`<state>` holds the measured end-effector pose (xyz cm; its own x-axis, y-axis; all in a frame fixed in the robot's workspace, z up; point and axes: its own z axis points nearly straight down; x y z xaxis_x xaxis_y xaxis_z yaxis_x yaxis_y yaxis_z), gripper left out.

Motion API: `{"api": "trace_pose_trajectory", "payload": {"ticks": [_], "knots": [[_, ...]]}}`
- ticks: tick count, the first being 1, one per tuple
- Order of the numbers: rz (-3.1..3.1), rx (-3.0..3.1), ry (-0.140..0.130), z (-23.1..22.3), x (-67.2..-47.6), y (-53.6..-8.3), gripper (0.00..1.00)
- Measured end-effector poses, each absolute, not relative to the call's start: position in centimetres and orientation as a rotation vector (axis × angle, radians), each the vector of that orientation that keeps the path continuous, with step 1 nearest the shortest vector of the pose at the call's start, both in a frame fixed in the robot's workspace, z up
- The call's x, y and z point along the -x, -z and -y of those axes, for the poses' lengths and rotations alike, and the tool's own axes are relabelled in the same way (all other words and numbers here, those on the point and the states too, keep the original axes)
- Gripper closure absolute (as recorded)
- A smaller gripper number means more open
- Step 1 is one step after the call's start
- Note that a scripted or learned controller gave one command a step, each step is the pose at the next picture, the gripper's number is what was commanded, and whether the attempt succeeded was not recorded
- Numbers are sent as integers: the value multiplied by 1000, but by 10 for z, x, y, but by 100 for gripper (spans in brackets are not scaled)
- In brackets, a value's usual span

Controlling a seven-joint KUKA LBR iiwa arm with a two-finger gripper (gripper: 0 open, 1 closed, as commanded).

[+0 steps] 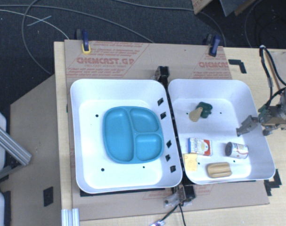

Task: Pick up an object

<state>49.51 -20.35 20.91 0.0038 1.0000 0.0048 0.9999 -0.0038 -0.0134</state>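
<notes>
The right bin (241,91) holds several small objects. A green and tan piece (201,110) lies near its back. A white and red carton (199,146) and a yellow square (190,162) sit at the front left. A tan bread-like block (218,170) lies at the front, with a small can (236,149) on its side just behind it. My gripper (256,127) hovers over the bin's right rim, right of and behind the can. It is open with nothing between its fingers.
The left bin (86,126) holds a blue divided plate (133,134). A black divider with clips (167,126) runs between the bins. Blue clamps (86,41) hold the cardboard at the back. Cables (270,74) hang near the arm at the right.
</notes>
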Motion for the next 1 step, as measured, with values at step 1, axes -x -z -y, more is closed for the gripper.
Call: {"api": "trace_pose_trajectory", "payload": {"ticks": [1], "knots": [[2221, 2220, 0, 203, -498, -215, 0]]}}
